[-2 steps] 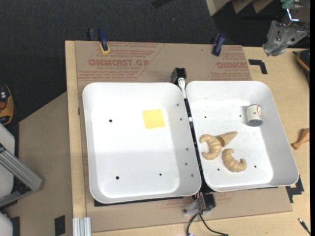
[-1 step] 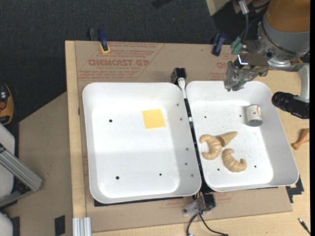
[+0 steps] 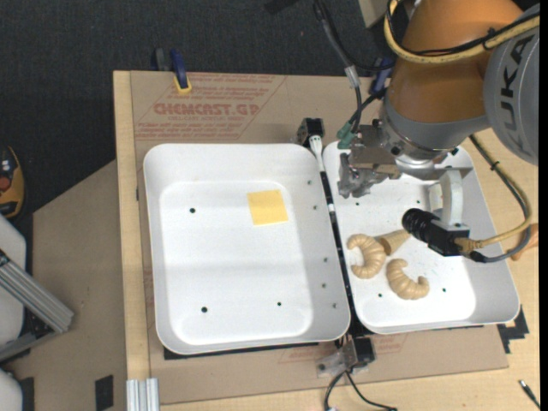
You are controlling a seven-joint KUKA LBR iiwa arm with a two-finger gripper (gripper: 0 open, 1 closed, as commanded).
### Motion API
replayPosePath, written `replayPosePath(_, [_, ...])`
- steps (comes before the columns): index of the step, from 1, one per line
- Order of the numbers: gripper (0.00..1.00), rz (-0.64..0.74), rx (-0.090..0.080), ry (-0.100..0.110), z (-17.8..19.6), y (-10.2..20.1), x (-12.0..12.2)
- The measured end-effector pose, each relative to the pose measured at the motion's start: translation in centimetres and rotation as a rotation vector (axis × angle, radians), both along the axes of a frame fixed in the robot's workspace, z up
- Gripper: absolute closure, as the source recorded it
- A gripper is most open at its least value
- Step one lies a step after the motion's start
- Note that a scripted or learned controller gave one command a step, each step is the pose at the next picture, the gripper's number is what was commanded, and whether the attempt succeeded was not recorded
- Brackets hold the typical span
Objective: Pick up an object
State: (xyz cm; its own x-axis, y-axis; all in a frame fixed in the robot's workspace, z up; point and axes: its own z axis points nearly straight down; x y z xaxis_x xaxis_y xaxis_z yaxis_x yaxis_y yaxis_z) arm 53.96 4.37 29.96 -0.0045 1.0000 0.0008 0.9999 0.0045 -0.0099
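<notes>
Two croissants [image 3: 370, 255] lie below the hand [image 3: 353, 185], apart

The arm [image 3: 462, 50] is cut off by the top and right edges, and its bulk hides the far end of the right bin [image 3: 488, 306] (the bin's back rim cannot be seen). The gripper [image 3: 353, 182] sits in shadow under the wrist, too dark to tell how its fingers stand. A cone-shaped object [image 3: 394, 241] is partly covered by the nearer croissant [image 3: 368, 255] and a black fitting [image 3: 432, 232]. At the left edge, a white frame [image 3: 21, 302] is cropped.
</notes>
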Motion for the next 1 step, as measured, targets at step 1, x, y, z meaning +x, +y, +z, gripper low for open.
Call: replayPosePath(1, [1.00, -0.001, 0.002, -0.032, 19.11, 1.96, 0.46])
